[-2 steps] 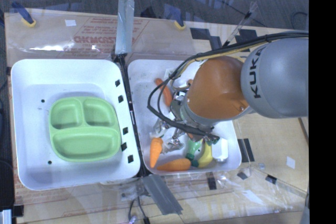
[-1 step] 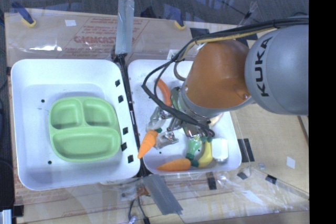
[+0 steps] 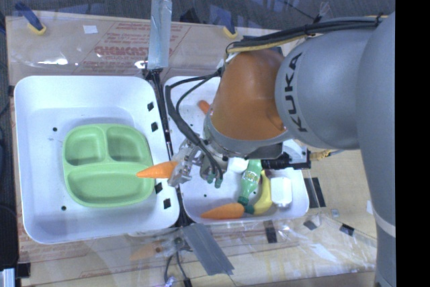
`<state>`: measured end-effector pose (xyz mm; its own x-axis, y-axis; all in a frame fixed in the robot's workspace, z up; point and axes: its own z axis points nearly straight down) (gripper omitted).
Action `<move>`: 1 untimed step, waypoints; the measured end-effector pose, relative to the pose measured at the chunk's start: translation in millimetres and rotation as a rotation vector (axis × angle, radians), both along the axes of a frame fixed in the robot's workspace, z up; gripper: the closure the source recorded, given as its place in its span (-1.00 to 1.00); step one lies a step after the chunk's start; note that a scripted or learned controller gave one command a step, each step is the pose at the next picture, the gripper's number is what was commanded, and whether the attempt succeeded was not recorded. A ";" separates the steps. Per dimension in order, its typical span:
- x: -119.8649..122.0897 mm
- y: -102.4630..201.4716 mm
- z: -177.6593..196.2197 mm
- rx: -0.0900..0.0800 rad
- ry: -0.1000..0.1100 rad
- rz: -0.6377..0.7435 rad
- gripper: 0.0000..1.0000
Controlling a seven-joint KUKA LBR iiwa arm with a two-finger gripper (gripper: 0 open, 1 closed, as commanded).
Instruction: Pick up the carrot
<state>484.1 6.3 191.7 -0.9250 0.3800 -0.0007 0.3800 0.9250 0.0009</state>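
A small orange carrot (image 3: 157,171) lies level with its tip pointing left, over the right edge of the green plate and the wall between the two bins. Its thick end sits between the fingers of my gripper (image 3: 180,170), which is shut on it. The gripper reaches down and to the left from under the orange wrist band (image 3: 245,101). A second carrot (image 3: 224,212) lies at the front of the right bin (image 3: 195,215).
A green divided plate (image 3: 101,168) rests in the left bin (image 3: 33,144). A green bottle (image 3: 250,186), a banana (image 3: 264,197) and a white object (image 3: 281,190) lie in the right bin beside the second carrot. Another orange piece (image 3: 203,106) shows behind the arm.
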 end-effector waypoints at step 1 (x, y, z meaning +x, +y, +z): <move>0.0 -0.3 0.1 0.000 0.000 0.000 -1.00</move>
